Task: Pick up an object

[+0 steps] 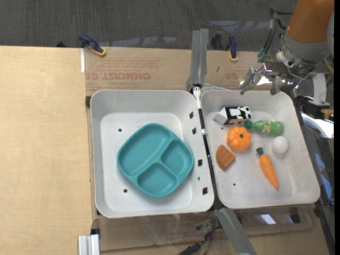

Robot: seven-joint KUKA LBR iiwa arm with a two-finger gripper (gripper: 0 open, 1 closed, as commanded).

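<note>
the gripper point(261, 82) hangs above the far rim of the right bin point(303, 195), its two fingers spread apart with nothing between them. just nearer than it, inside that bin, lies a small black and white cow toy point(234, 114), with a green bottle point(265, 126) to the cow's right and an orange pumpkin point(239, 139) in front of it. a white egg point(279, 145), a carrot point(268, 169) and a brown waffle piece point(225, 156) lie further in. left of that bin, a teal divided plate point(154, 160) sits in the other bin point(101, 158). to my eye nothing is picked yet: choosing, lowering, closing and lifting all remain.
</note>
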